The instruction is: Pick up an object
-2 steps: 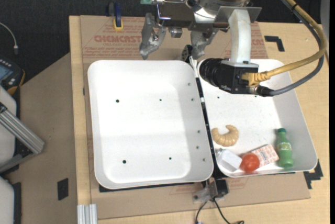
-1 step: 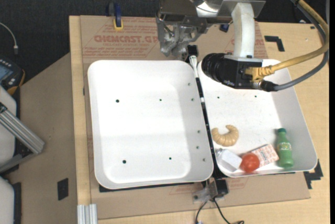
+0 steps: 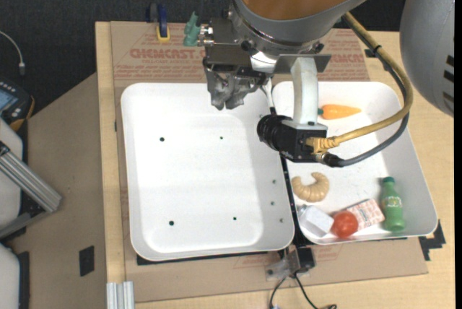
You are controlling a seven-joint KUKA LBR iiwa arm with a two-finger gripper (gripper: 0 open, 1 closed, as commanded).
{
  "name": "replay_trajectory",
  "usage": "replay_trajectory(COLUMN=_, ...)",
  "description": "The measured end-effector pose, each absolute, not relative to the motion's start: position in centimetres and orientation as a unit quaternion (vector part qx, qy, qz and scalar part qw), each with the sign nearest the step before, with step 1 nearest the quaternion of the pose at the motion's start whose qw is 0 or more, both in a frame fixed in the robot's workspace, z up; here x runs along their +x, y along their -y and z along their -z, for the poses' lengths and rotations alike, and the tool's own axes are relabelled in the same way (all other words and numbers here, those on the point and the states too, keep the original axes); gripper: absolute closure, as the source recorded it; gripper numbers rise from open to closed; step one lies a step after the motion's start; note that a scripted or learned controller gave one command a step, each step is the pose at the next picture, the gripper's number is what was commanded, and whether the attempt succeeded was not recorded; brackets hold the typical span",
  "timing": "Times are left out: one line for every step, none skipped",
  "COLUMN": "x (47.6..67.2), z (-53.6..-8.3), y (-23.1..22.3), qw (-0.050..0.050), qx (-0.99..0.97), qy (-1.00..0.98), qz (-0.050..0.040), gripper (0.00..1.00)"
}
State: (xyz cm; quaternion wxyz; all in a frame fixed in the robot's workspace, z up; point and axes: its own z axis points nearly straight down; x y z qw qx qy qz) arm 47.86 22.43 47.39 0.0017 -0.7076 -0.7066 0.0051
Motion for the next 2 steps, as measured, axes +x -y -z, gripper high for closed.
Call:
replay_trajectory(x=47.8, z=-37.9, y=-22.4, qw=0.002, qx=-0.708, qy=0.707, qz=-0.0063, gripper=1.00)
replay_trajectory(x=47.7, z=-25.5, y=-22.4, qw=0.003, qx=-0.708, qy=0.707, qz=-0.0080, gripper=1.00)
